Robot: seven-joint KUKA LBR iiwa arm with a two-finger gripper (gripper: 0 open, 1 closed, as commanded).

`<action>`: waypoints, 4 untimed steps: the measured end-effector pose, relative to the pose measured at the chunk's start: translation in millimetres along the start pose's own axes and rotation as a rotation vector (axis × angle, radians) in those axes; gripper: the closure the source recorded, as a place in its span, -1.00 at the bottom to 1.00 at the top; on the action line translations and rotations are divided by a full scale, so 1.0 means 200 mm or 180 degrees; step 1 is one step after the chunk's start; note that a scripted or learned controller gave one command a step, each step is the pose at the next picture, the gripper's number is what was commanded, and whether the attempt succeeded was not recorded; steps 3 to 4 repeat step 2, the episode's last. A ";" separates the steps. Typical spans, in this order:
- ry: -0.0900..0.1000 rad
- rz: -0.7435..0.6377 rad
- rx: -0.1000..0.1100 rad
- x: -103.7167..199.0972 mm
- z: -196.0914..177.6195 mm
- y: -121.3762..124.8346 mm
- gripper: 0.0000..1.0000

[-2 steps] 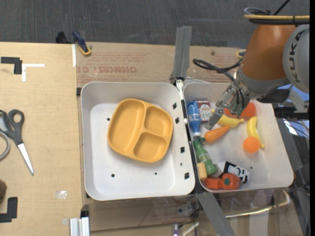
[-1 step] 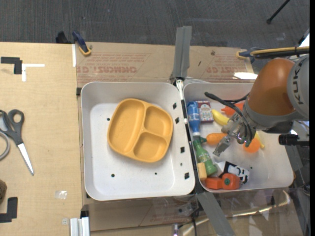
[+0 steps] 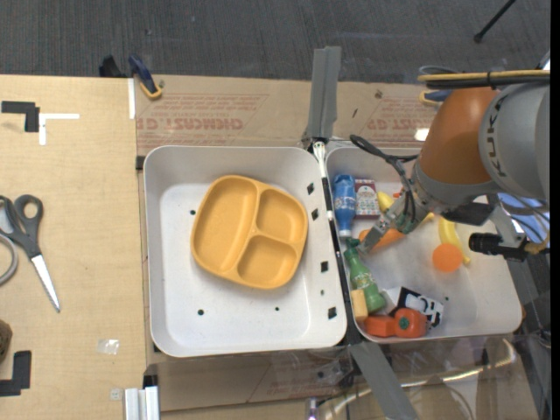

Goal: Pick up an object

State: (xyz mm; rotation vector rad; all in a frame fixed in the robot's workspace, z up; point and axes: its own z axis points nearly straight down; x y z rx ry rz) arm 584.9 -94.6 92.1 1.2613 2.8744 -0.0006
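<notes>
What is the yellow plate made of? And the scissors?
The yellow plate looks like moulded plastic: one even colour, soft rounded dividers, a dull sheen. The scissors seem to have metal blades, pale and shiny, with grey handles that are probably plastic, though that is hard to tell from here.

A robotics lab: a grey-and-orange robot arm (image 3: pixel 490 138) reaches over two white bins (image 3: pixel 157 261) on a cardboard-covered bench (image 3: pixel 70 226), scissors (image 3: pixel 33 243) lying nearby.

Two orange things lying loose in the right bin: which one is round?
The orange ball, near the bin's right side beside the yellow piece. The other, the orange-red toy at the front wall, is elongated with a green spot.
</notes>
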 end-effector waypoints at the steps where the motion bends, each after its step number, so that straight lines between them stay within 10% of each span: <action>1: -0.0007 -0.0004 0.0000 0.00 -0.05 0.00 1.00; 2: 0.0000 -0.0258 -0.0001 0.21 -0.75 0.56 1.00; 4: 0.0000 -0.0258 -0.0001 0.21 -0.75 0.56 1.00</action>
